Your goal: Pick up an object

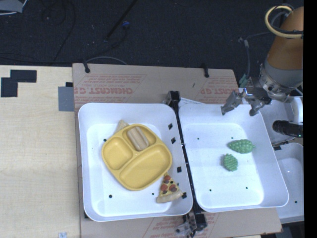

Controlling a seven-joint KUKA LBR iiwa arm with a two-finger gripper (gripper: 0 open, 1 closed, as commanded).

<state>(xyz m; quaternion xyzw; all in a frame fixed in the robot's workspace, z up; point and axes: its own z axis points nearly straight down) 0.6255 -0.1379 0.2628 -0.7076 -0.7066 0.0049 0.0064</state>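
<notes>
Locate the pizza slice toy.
The pizza slice toy lies in the left bin, near its front right corner, just below the yellow divided plate.

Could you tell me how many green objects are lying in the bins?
2, both in the right bin: one green piece toward its right side, the other just below and left of it. Nothing seems to hide more.

Gripper [244,103] above right bin [257,197]
</notes>
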